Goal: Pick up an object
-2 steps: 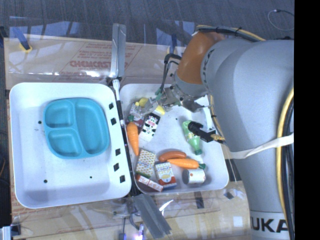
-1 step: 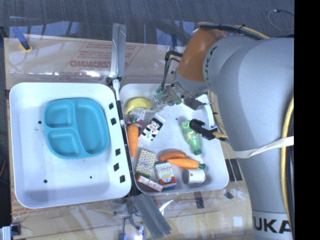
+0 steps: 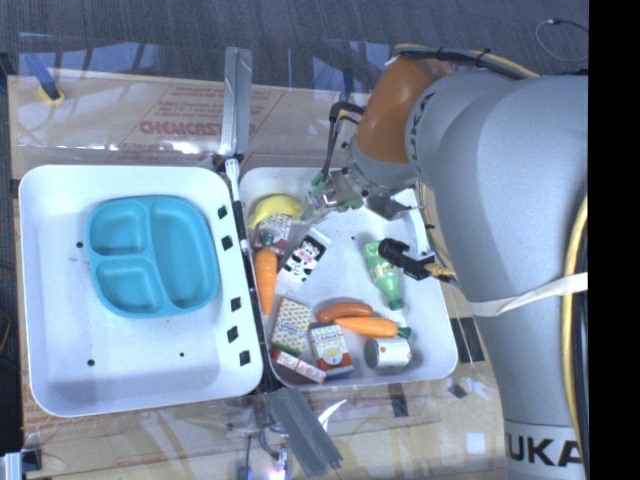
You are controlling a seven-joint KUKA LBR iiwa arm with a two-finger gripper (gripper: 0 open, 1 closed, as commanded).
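While the arm hangs over the right bin [image 3: 432,366], nothing is visibly picked yet. The gripper [image 3: 322,194] sits at the bin's upper-left corner, right above the yellow lemon-like fruit [image 3: 275,208] and close to the black-and-white milk carton [image 3: 305,255]. Wrist blocks the tips, so I cannot tell how the jaws stand, apart or together, and I see no item between them.

Candidates, all lying in the right bin:
- yellow fruit, touching the bin's left wall near the top, nearest the gripper
- milk carton, just below it, tilted
- carrot [image 3: 265,280] along the left wall, pointing down
- green bottle [image 3: 384,272] toward the right, partly under the arm's cabling
- 2nd carrot [image 3: 365,325] and a red sausage-like piece [image 3: 343,310] side by side, lower middle
- small boxes [image 3: 328,347] and a grey can [image 3: 391,353] along the bottom edge, packed tight

Left bin [image 3: 40,298] carries 1 blue divided plate [image 3: 152,254], well apart from the arm.

Progress call: approach looks roughly done, grasp not confirmed, lift not started. Remaining: close on 1 item, raise it clear of the bin. Likeliest target is the yellow fruit, but it is round and jammed in the corner, so slip risk is real.
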